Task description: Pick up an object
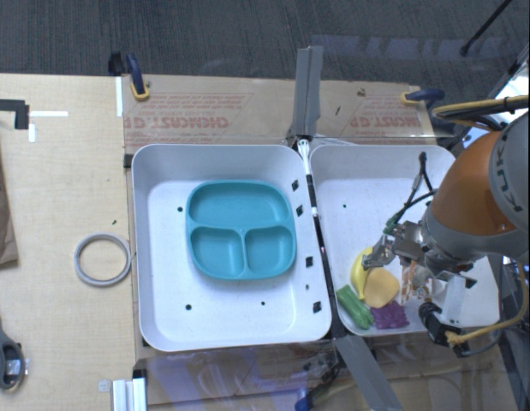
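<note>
Two shallow bins sit side by side on a bench (pixel 59 195). The left bin (pixel 153 255) holds a divided plate (pixel 241 229) near its middle. The right bin (pixel 350 187) holds a cluster of small objects at its near edge: a banana (pixel 359 271) to the left, a round fruit (pixel 381 288) just beside it, a pepper-like piece (pixel 354 306) in front of them, and a bunch of grapes (pixel 390 317) beside that. The arm (pixel 479 195) reaches in from the right, its gripper (pixel 408 262) above the cluster. Left of the bins, a ring (pixel 102 259) lies on the bench.
</note>
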`<state>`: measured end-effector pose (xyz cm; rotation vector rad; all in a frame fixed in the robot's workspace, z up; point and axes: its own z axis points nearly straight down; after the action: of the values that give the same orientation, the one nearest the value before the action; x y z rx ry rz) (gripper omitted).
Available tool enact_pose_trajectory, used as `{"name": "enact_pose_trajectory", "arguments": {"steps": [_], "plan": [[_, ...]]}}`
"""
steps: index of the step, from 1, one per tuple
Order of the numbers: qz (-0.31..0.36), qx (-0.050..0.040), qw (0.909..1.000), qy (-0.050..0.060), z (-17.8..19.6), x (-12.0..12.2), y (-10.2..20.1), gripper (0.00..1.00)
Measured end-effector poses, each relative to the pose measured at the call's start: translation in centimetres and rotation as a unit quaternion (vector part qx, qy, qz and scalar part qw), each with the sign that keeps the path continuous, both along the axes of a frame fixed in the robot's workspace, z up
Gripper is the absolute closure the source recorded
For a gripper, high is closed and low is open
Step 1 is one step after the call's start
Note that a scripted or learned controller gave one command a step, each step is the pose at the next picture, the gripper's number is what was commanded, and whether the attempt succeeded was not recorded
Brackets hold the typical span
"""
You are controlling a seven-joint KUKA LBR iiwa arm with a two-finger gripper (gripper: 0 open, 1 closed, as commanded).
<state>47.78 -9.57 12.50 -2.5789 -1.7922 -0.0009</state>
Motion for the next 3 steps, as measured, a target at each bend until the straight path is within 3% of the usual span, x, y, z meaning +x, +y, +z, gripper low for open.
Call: {"name": "enact_pose_trajectory", "arguments": {"steps": [1, 2, 3], "plan": [[0.073, 0.0012, 0.9973, -0.006, -2.7, 0.4, 0.0, 0.00], [0.072, 0.0010, 0.9974, -0.007, -1.8, 0.5, -0.1, 1.00], [0.023, -0.0009, 0.9997, 0.001, 0.5, -0.1, -6.2, 1.00]]}}
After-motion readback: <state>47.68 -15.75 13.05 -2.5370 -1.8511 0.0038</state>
